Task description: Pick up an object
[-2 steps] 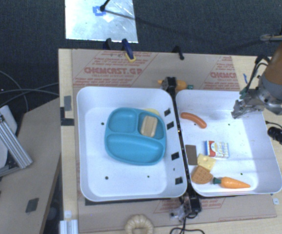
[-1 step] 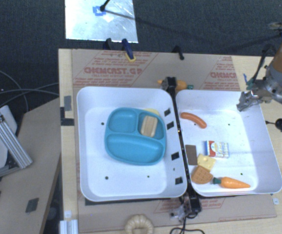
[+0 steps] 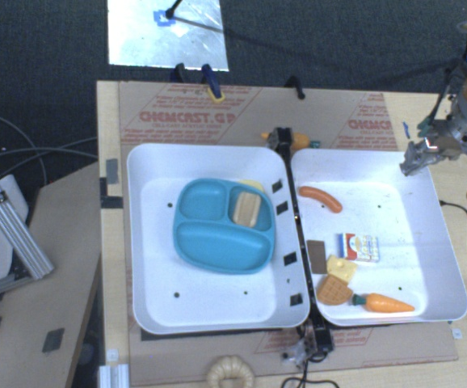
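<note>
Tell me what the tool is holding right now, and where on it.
Nothing. The tool sits above the right bin's far right corner, apart from the hot dog, carton and carrot lying inside.

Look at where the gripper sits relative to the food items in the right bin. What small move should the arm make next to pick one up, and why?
Probably shift the gripper left and toward the bin's middle, above the sausage. The gripper is at the far upper corner of the right bin, over no item, and the sausage is the nearest piece, lying apart from the others.
</note>
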Tool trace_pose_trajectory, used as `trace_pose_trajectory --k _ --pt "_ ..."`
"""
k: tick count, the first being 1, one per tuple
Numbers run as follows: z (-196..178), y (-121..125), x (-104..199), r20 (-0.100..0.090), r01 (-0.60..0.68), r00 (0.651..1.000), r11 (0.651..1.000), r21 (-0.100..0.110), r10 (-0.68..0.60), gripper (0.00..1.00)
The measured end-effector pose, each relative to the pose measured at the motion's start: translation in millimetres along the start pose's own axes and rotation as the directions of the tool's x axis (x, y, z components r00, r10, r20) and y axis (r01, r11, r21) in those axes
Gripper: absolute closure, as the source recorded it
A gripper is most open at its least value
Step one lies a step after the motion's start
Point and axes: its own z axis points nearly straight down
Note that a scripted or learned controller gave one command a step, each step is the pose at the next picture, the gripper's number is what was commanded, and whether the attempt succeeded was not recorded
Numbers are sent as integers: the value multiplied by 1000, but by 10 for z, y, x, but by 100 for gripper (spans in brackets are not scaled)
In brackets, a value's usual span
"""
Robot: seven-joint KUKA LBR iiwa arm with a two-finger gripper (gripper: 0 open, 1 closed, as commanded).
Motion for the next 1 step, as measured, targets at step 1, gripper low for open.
trace_pose_trajectory --k 1 --pt "-80 -138 567 -3 3 1000 1000 4 -3 100"
